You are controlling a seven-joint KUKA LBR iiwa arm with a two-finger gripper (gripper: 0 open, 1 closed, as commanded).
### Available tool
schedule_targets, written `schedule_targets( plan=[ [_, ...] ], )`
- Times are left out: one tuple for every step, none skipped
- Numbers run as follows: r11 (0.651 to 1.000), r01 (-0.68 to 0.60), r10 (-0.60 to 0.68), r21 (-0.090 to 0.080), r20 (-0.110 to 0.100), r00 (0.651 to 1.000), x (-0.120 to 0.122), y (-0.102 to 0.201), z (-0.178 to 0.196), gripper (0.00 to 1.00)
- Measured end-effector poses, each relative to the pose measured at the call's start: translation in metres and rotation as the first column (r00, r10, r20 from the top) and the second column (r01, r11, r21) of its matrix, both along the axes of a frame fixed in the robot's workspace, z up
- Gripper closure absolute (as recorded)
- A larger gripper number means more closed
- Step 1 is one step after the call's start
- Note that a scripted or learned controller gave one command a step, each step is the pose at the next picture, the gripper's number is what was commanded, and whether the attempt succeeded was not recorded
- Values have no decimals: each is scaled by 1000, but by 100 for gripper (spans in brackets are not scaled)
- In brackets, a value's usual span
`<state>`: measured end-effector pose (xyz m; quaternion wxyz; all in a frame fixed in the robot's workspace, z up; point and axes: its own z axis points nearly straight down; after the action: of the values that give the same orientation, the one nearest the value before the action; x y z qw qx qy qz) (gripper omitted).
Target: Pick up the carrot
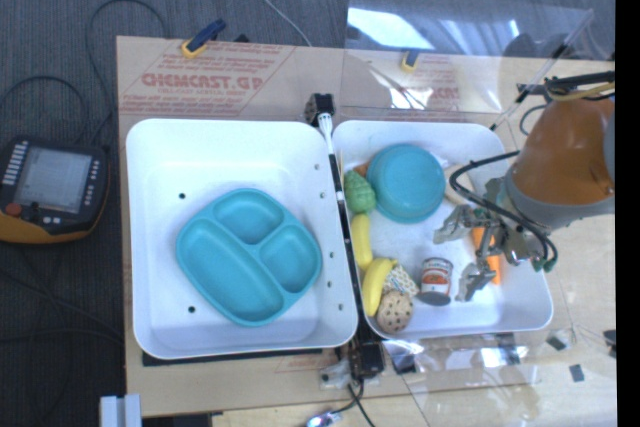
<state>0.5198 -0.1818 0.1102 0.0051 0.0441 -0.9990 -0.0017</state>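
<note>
1. Camera view puts my gripper (478, 260) low in the right bin (520, 315), near its right wall, with the grey fingers (470, 285) spread apart and pointing down

2. What I take for the carrot (484, 253) is the orange piece lying between those spread fingers, on the bin floor just right of the small can (435, 279). I see it bracketed, not clamped, so I do not count it as held

3. My first worry is a glancing close: the carrot looks partly hidden under the wrist and cables, so I cannot judge whether it sits square between the fingers. If it lies askew, closing could squirt it out sideways

4. Second worry is the can. It stands just beside the left finger, and a finger sweeping inward might catch it, tip it, or wedge it against the carrot

5. Third, the bin wall is near on the right, so a shoved carrot may jam against it out of reach

6. Blue bowl (406, 181), banana (376, 281) and the speckled piece (396, 312) lie further left, and I judge them safe unless the can rolls into them

7. Left bin (160, 165) with the blue tray (250, 255) is well apart and not at risk
</note>
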Motion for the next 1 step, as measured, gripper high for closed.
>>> schedule_targets(
  plan=[
    [976,216,-216,-1,18,976,20,-18,-20,0]
  ],
)
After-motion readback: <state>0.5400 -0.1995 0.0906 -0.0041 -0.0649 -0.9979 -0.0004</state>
